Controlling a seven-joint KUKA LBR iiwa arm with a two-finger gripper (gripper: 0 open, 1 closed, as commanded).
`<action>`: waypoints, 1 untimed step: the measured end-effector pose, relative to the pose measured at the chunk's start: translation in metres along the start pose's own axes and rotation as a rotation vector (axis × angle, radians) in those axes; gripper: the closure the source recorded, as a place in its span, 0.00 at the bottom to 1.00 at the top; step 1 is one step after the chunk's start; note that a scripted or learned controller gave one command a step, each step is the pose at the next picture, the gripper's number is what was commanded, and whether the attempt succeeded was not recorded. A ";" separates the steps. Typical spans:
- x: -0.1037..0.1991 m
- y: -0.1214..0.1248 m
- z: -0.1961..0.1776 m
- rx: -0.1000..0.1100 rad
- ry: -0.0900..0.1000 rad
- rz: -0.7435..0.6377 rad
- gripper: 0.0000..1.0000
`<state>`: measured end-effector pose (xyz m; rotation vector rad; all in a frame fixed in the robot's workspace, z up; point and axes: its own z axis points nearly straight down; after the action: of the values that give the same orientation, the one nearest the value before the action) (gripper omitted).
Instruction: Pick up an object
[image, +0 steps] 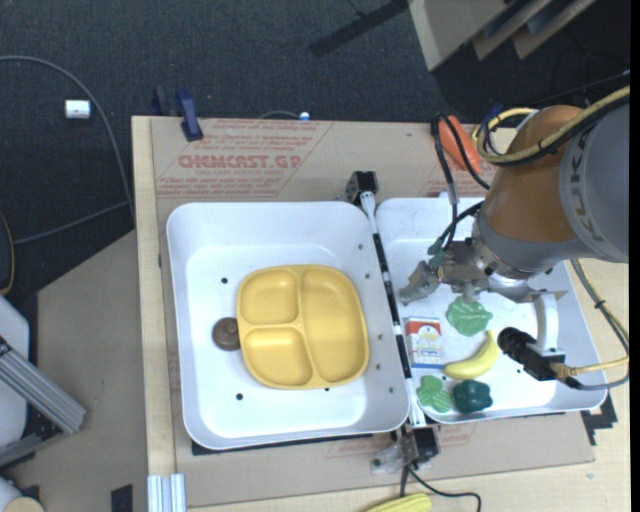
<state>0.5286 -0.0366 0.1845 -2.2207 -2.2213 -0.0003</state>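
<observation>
Gripper (425, 283) is hovering with fingers spread and empty over the right bin (585, 392), so it's needing to drop straight onto the light green piece (467, 316) just beside it.

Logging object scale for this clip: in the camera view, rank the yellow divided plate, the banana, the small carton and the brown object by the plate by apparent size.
1. yellow divided plate
2. banana
3. small carton, close to the banana; unsure
4. brown object, partly hidden by the plate
</observation>
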 end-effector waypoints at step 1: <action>-0.059 -0.011 0.048 0.002 -0.001 0.001 0.00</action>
<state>0.5172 -0.0959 0.1367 -2.2217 -2.2191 0.0033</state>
